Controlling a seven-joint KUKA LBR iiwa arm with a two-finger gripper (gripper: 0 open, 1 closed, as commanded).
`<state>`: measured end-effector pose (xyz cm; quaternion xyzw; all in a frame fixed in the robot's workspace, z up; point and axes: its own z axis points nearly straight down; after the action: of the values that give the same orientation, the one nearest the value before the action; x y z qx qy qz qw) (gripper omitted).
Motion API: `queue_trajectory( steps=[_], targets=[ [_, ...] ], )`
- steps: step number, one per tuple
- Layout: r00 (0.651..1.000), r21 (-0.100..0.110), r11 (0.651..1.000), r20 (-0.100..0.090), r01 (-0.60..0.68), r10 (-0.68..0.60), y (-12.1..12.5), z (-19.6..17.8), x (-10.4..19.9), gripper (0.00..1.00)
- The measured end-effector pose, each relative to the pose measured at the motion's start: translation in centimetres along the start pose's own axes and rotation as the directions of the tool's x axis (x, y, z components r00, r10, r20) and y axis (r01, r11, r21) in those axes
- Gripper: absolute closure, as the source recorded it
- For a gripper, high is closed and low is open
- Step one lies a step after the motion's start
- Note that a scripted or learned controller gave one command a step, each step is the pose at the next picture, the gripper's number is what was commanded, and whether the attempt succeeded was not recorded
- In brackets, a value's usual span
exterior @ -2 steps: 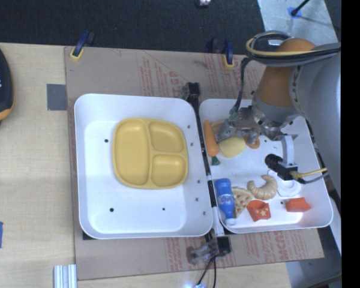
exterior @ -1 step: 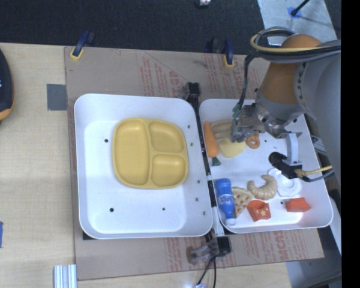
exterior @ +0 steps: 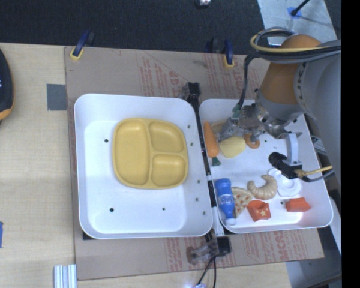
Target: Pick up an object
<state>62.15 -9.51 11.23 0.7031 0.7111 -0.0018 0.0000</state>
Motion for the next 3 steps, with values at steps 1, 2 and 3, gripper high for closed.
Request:
queue_trajectory(
  steps=[1, 2, 3],
  targets=[
    [1.0, -0.002, 1.0, 0.004, -0.014, 0.014, -7.7, 2.0, -0.3, 0.0],
    [1.0, -0.005, 1.0, -0.002, -0.006, 0.006, -2.3, -1.6, -0.5, 0.0],
    [1.0, -0.006, 1.0, -0.001, -0.005, 0.005, 3.7, 0.1, -0.6, 0.0]
  ],
)
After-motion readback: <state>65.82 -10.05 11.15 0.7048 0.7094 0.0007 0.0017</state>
